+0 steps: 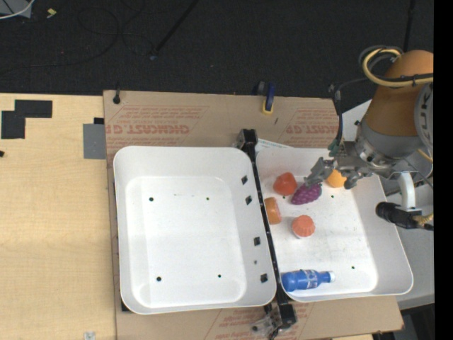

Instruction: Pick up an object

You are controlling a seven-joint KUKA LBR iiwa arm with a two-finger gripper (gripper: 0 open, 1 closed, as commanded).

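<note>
Knobbly purple grape bunch (306, 193), rt bin (368, 261)

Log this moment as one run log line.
gripper: over right bin, above purple grapes | grasp: unconfirmed | blue bottle: at front wall

Premises: a robotics lab or test cell. Evidence: a light wooden bench (49, 218) carrying a cardboard sheet (205, 122) held by a blue clamp (268, 98), two white bins (184, 232) joined side by side, loose cables (106, 13) on dark flooring behind, and black tape marks (25, 115).
</note>
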